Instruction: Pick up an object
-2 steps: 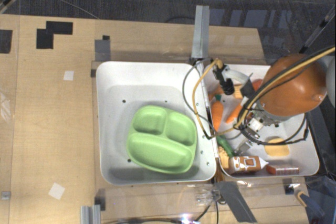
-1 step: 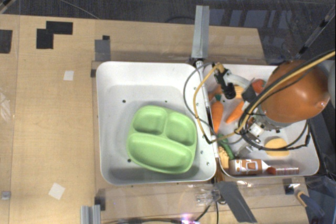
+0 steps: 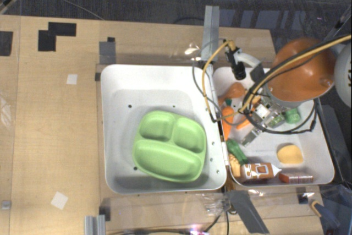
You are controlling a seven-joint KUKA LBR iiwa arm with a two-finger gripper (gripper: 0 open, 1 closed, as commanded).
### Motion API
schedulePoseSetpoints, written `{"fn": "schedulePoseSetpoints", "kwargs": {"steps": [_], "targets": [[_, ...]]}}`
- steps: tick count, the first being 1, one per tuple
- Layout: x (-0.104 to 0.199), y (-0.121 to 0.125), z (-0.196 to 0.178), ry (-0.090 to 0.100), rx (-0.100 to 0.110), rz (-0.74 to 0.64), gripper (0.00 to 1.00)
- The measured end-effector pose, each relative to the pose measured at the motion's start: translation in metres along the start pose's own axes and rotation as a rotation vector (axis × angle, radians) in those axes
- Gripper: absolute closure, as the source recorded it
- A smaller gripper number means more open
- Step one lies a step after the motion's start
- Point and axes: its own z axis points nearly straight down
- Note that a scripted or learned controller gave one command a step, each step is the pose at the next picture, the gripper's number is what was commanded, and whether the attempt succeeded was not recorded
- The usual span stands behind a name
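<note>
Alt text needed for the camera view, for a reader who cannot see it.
A grey arm with an orange band reaches over the right bin, which holds small food items including a brown bottle and a yellow piece. The left bin holds a green divided plate.

A green plate (image 3: 169,145) with 3 compartments lay in the left bin (image 3: 118,85). The arm (image 3: 301,77) hung over the right bin (image 3: 322,159), its gripper (image 3: 254,125) low among an orange piece (image 3: 228,113) and a green piece (image 3: 236,149). A brown bottle (image 3: 258,171) and a yellow lump (image 3: 290,154) lay near the front of that bin.
</note>
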Motion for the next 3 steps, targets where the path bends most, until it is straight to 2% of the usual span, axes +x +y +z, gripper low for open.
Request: {"fn": "schedulePoseSetpoints", "kwargs": {"steps": [1,2,3], "targets": [[-0.023,0.02,-0.002,0.004,0.006,-0.093,0.0],[0.053,-0.041,0.002,-0.002,0.001,0.217,0.0],[0.053,-0.045,-0.012,-0.002,0.009,0.219,1.0]]}}
